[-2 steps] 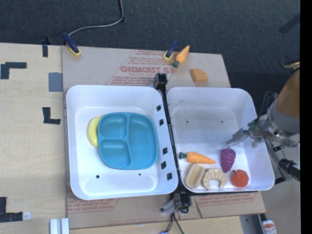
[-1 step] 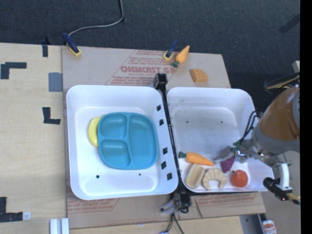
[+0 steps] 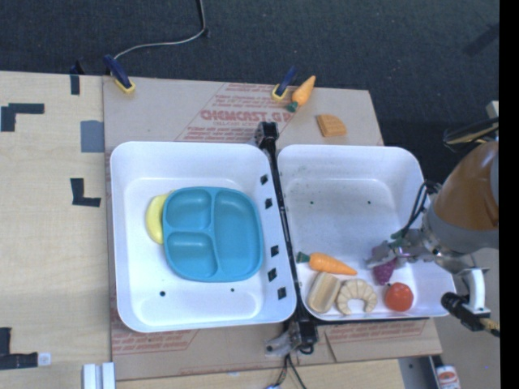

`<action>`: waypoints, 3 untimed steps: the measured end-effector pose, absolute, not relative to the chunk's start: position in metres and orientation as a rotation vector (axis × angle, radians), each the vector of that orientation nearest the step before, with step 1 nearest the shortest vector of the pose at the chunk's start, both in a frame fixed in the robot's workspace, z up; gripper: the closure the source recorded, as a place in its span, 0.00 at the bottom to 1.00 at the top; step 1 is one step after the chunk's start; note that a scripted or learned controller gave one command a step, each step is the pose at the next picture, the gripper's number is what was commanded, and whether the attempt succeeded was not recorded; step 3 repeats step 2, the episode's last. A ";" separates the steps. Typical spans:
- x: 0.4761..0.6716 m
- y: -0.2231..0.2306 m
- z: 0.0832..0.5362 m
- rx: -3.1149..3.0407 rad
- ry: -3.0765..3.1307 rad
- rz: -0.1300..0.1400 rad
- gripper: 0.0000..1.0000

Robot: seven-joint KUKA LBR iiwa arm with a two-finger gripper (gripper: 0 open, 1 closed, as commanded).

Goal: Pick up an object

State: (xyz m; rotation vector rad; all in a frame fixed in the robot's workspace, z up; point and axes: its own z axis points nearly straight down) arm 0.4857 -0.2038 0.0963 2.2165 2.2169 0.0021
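The counter (image 3: 49, 217) is pale wood, with a brown cardboard sheet (image 3: 235, 116) laid under two white bins. Dark carpet lies beyond its far edge.

The left bin (image 3: 134, 168) carries a blue divided plate (image 3: 213, 233) lying flat near its middle. A yellow object (image 3: 155, 218) sits partly hidden under the plate's left edge; its kind cannot be determined.

The right bin (image 3: 349, 168) is bare over its far half. Its contents are grouped along the near wall: a carrot (image 3: 332, 263) lying nearly flat, a tan bread roll (image 3: 323, 292) just below it, a croissant (image 3: 358, 296) touching the roll's right side, a red tomato (image 3: 398, 297) near the croissant, and a small purple object (image 3: 383, 271) between the carrot and the tomato.

The arm (image 3: 466, 209), grey with an orange band, enters from the right over the right bin's right wall. The tool (image 3: 392, 255) is low in the bin, just above and apparently touching the purple object. Whether its fingers are apart or together cannot be told, and no item is seen clamped between them.

On the cardboard beyond the bins lie a second small carrot (image 3: 303, 91) and a tan block (image 3: 331, 126), near each other. Blue-and-yellow clamps (image 3: 119, 73) grip the cardboard's far edge.
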 end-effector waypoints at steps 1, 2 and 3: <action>0.521 -0.118 0.120 2.219 2.226 0.000 1.00; 0.505 -0.064 0.203 2.220 2.224 0.000 1.00; 0.505 -0.064 0.203 2.220 2.224 0.000 1.00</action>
